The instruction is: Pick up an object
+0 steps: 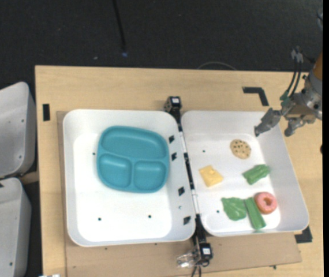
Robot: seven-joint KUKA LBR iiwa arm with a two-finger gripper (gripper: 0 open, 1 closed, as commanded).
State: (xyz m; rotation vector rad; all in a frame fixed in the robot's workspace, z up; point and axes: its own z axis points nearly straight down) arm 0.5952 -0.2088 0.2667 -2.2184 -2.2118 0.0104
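Far to the left of the jaws (pixel 278 123), in the left bin (pixel 78 212), lies a teal divided plate (pixel 133 158): broad, flat and stiff, probably smooth plastic, with no edge a narrow grip could take except its thin rim, so a poor first choice.

In the right bin (pixel 291 201), down and left of the jaws, sits a yellow wedge (pixel 210 176) like toy cheese. It looks light and firm, and its flat sides would suit a pinch across the narrow width. Further down lies a green leafy piece (pixel 233 207), thin and flat against the floor, likely awkward to get under.

Closest to the jaws, just below and left, is the cookie (pixel 240 149): a small flat disc, light, rigid, best pinched across its diameter. Below it rests a small green chunk (pixel 256 173), blocky enough to grip across its short side. Lowest are a green stick (pixel 255 213) and a pink ring (pixel 265 202) touching it; the crowding makes either harder to take cleanly.

The jaws stand spread apart with nothing between them, over the bin's upper right edge above the table (pixel 124 88).
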